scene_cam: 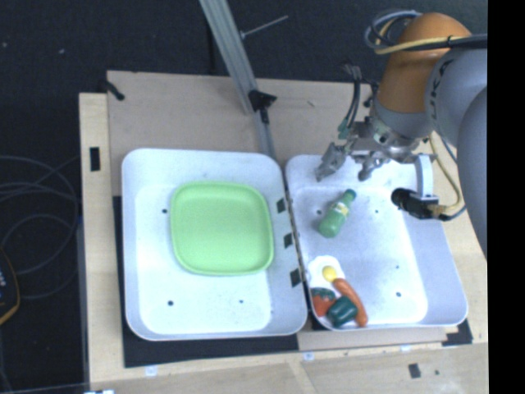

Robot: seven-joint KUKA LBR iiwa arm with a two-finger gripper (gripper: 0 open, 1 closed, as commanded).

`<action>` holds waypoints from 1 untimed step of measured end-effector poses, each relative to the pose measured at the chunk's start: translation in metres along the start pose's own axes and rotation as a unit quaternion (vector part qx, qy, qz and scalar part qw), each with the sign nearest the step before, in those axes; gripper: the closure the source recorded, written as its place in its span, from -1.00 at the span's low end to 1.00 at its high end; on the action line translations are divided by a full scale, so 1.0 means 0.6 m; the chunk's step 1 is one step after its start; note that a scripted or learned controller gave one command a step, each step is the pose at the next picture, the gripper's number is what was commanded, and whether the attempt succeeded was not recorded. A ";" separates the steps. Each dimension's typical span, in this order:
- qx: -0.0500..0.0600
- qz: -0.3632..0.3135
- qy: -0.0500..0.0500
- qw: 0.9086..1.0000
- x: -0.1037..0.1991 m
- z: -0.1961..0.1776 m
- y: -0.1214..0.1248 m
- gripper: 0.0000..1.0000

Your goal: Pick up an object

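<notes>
Hidden: the arm [443, 64] is cut off at the right edge; a grey pole [234, 52] leaves the view at the top; the pile [338, 295] in the near corner of the right bin is too small to name piece by piece; it shows yellow, orange, red and green parts.
Fingers: the gripper [351, 164] hangs over the far left corner of the right bin [410, 253]; its two fingers are spread apart; nothing is between them; they touch no object, as far as I can see.
Bottle: the green bottle [335, 217] lies tilted on the right bin floor, near the fingers but apart from them; round body, paler cap end.
Plate: a light green plate [221, 226], square with round corners, smooth, lies flat in the left bin [148, 286].
Bins: white, shallow, speckled, side by side on the pale desk [180, 105].
</notes>
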State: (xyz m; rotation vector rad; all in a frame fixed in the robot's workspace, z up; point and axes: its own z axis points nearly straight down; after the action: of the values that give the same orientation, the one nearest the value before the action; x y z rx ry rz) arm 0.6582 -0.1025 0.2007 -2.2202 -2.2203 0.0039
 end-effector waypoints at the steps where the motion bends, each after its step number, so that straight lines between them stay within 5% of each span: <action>1: 0.000 0.001 0.000 1.000 -0.014 0.077 0.004 -1.00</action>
State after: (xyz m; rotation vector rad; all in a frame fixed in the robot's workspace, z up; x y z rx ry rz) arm 0.6607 -0.1111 0.1542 -2.2214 -2.2189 0.0046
